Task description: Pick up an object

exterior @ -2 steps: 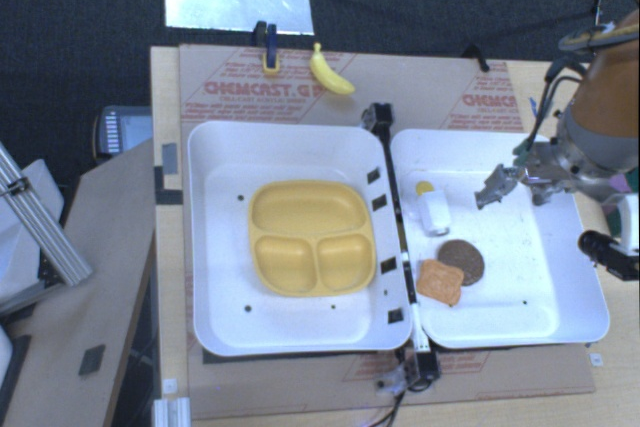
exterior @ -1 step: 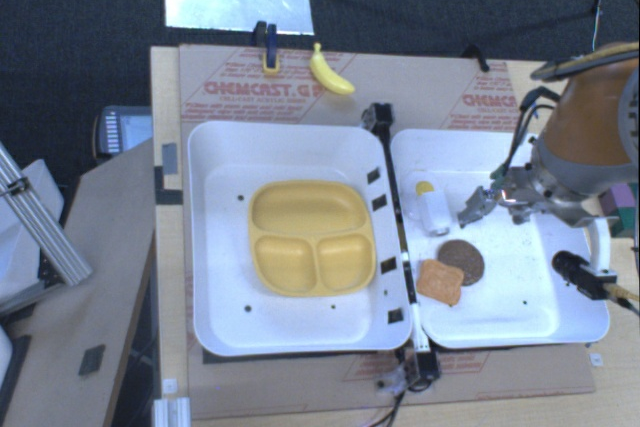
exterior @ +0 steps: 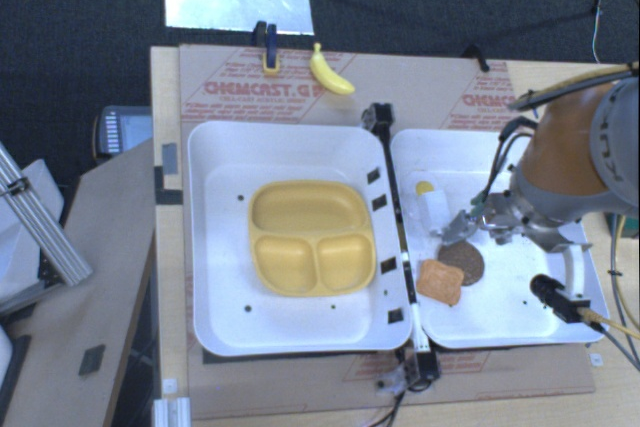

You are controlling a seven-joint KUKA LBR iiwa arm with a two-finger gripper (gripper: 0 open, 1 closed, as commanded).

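Round brown disc (exterior: 463, 262) touches a crumbly orange square (exterior: 440, 281); hand (exterior: 462, 227) grip unclear.

From my remote seat, the only writing I can read sits on the brown cardboard sheet (exterior: 420, 85) lying under the two bins on the worktop. Red block letters spell "CHEMCAST" followed by what looks like "G", printed along the sheet's far edge above the left bin (exterior: 215, 215); the line runs on beneath the banana (exterior: 331, 75) and I cannot read the rest. The same red print repeats at a slant near the sheet's far right corner, above the right bin (exterior: 500, 140), partly cut off. Fainter red lettering shows along the near edge, too small to read.
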